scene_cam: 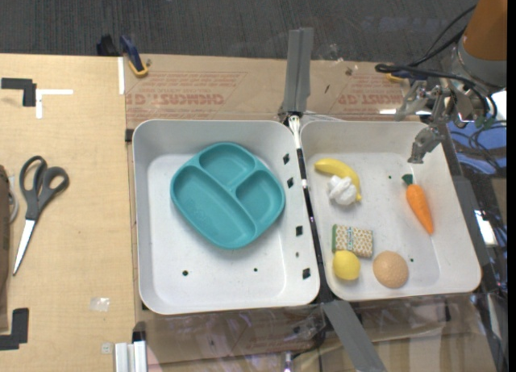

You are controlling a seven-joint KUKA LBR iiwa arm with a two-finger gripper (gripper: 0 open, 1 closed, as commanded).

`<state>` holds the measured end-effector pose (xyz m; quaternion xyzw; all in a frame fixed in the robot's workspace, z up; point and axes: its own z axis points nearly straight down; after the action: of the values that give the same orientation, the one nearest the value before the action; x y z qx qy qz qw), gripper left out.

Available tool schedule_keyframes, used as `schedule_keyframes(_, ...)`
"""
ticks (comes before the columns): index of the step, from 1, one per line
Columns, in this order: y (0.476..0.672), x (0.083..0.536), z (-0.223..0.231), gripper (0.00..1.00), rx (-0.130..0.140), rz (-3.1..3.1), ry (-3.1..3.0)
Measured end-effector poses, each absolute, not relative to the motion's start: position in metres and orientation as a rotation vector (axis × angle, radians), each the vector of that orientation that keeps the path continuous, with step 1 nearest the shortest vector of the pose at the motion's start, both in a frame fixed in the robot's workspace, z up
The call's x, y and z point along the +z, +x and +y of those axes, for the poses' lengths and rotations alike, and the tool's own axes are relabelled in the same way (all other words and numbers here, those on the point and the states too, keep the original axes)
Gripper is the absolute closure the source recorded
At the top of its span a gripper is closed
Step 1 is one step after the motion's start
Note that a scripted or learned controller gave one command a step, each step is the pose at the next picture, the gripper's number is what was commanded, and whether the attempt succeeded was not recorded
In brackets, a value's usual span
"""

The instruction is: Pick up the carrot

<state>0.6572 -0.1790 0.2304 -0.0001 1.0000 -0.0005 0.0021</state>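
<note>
The orange carrot (pixel 419 207) with a green top lies on the floor of the right bin (pixel 379 149), close to its right wall, tip pointing toward the front. My gripper (pixel 426 132) hangs over the bin's far right corner, above and behind the carrot and apart from it. Nothing of the carrot is covered.
The right bin also holds a yellow banana (pixel 336 170), a white lump (pixel 344 193), a green-and-white packet (pixel 353 240), a lemon (pixel 346 265) and a tan egg-shaped ball (pixel 390 269). A teal divided plate (pixel 228 194) lies in the left bin (pixel 153 225). Scissors (pixel 34 199) rest on the bench at left.
</note>
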Motion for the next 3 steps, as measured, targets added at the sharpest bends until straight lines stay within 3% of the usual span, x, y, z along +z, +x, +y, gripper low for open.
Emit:
schedule_keyframes(1,0.652,0.122,-0.222,0.0,-0.001,3.128,-0.256)
schedule_keyframes(2,0.655,0.134,-0.221,1.0,-0.006,3.119,-0.26)
schedule_keyframes(3,0.653,0.228,-0.135,1.0,-0.001,3.059,-0.685)
